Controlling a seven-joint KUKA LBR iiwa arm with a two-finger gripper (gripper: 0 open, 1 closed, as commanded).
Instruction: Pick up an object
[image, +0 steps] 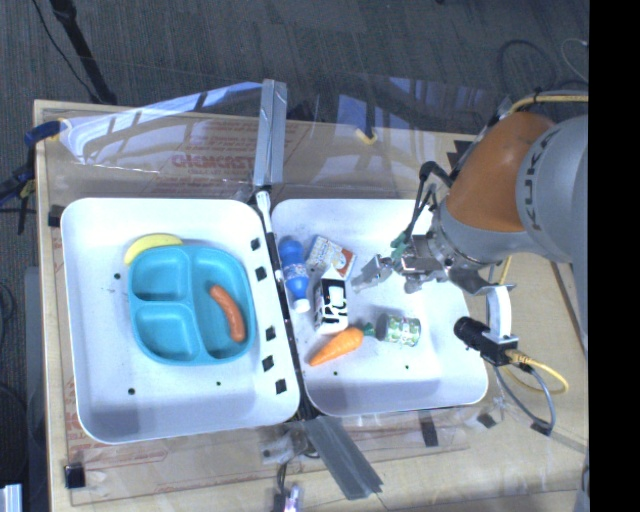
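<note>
My gripper (392, 275) hangs over the middle of the right bin (440, 385), open, with nothing between its fingers. Just below it lies a small green can (400, 329) on its side. An orange carrot (336, 346) lies left of the can. Further left a black-and-white object (331, 303) stands near the bin's left wall, with a blue-capped bottle (293, 265) and a small red-and-white packet (331, 256) behind it.
The left bin (100, 400) holds a blue divided plate (160, 335) with a sausage (229, 312) in its right compartment, and a yellow object (150, 243) pokes out behind the plate. A black divider runs between the bins. Cables lie at the right.
</note>
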